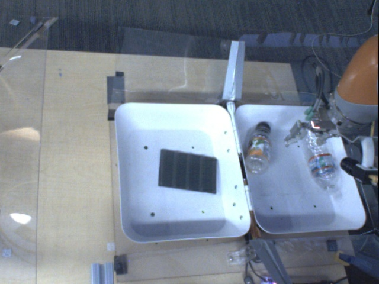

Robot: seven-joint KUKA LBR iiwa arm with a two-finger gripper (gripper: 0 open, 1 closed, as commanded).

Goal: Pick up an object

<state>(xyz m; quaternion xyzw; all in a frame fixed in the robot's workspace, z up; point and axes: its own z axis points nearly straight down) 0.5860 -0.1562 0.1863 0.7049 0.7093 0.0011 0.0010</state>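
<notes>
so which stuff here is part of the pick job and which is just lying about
In play:
gripper, over the right bin
right bottle, just below the gripper
left bottle, lying in the same bin

Lying about:
dark ribbed pad in the left bin
metal bar behind the bins

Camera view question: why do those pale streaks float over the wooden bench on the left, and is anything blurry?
In the camera view, the pale streaks look like glare off a clear sheet over the light wooden bench; the two clear plastic bottles in the right shallow white bin are soft and low in detail; the dark ribbed rectangular pad reads sharper.
</notes>
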